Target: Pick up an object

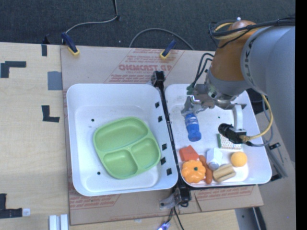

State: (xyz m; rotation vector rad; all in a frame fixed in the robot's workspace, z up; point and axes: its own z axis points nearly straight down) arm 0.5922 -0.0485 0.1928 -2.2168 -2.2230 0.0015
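I see gripper [193,104] low over right bin [259,176], blue bottle [193,127] directly beneath fingertips, touching or nearly. Can't tell how far gripper is spread or whether bottle is gripped. Bottle lies near bin's left wall.

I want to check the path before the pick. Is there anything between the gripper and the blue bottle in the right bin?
Nothing visible stands between them. The gripper is directly above the top end of the blue bottle, which lies apart from the toy food along the near edge of the right bin.

tray [125,146] in left bin [79,109]
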